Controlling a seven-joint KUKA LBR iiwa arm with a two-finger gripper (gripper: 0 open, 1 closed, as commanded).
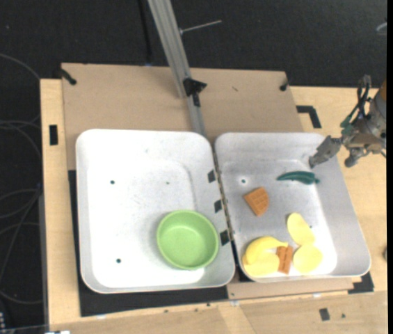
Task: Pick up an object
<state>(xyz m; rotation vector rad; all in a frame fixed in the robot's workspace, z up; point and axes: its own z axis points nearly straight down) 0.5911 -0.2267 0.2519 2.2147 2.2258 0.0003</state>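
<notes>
- The grey two-finger gripper [335, 155] hangs over the upper right corner of the right shallow white bin [342, 207]. Its jaws stand apart, with nothing between them.
- Nearest to it is a small dark teal flat piece [298, 178], lying on the bin floor just below and to the left of the jaws, apart from them. It looks thin and light, probably soft plastic or rubber, and it lies low, so the jaws would have to come right down to the floor and close across its narrow width.
- Near the middle of the same bin sits a small orange block [257, 201], standing clear of everything else. It looks stiff and light, with flat sides, and I judge it the easiest grasp: close across two opposite faces.
- At the bottom of that bin several yellow rounded pieces [300, 229] lie bunched together, with a small orange-red stick [284, 259] touching them. They look smooth and possibly slippery, and the crowding risks a nudge instead of a hold.
- The left white bin [113, 158] holds a light green round plastic bowl [188, 239] near its lower right corner: light and rigid, best taken by its rim.
- Nothing is lifted yet.
</notes>
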